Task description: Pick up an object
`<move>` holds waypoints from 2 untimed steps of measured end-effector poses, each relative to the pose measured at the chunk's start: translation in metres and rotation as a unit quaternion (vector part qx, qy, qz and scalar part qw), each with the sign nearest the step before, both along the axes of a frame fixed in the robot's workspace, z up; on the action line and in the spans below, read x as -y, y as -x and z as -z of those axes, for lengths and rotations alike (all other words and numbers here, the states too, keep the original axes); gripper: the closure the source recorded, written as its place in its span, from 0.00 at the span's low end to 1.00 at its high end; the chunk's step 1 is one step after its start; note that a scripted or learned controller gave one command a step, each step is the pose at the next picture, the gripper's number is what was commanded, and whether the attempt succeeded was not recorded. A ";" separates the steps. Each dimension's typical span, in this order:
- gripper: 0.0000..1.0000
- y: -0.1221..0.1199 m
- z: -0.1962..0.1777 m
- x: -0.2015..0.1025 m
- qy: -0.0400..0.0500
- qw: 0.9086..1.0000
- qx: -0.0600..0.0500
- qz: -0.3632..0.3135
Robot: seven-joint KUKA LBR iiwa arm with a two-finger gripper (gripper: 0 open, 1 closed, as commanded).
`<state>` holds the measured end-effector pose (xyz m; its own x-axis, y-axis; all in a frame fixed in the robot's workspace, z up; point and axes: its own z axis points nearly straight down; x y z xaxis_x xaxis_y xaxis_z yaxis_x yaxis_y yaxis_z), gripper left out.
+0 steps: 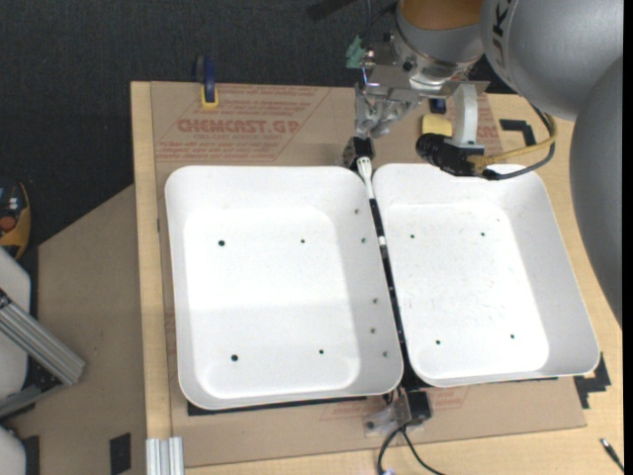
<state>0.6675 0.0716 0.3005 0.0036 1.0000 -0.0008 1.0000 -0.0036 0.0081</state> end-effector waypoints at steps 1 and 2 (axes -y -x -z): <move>1.00 0.008 -0.016 0.007 0.000 1.000 -0.001 -0.001; 1.00 0.024 -0.046 0.037 0.000 1.000 -0.001 0.000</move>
